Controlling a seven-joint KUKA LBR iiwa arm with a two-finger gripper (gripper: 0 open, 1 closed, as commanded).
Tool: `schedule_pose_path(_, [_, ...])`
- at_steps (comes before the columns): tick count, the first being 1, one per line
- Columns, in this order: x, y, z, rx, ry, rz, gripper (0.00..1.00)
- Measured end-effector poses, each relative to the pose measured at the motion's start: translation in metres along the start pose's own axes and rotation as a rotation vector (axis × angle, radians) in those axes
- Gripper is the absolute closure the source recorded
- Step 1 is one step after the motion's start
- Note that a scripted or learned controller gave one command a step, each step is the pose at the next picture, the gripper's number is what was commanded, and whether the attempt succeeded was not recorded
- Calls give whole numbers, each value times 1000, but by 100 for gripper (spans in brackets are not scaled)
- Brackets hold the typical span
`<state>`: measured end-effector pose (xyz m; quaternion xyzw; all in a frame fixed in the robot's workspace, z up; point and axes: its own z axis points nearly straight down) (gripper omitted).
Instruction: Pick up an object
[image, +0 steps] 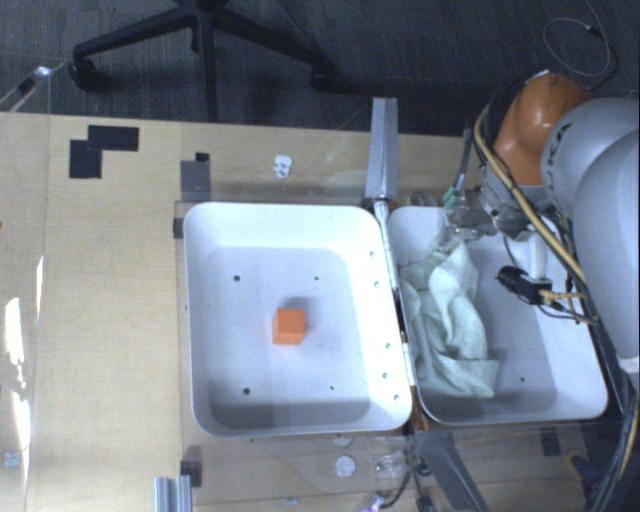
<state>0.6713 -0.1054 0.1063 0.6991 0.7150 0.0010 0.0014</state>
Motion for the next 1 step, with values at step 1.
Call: schedule_pose_path(1, [56,0,-117,2,-1,224,100])
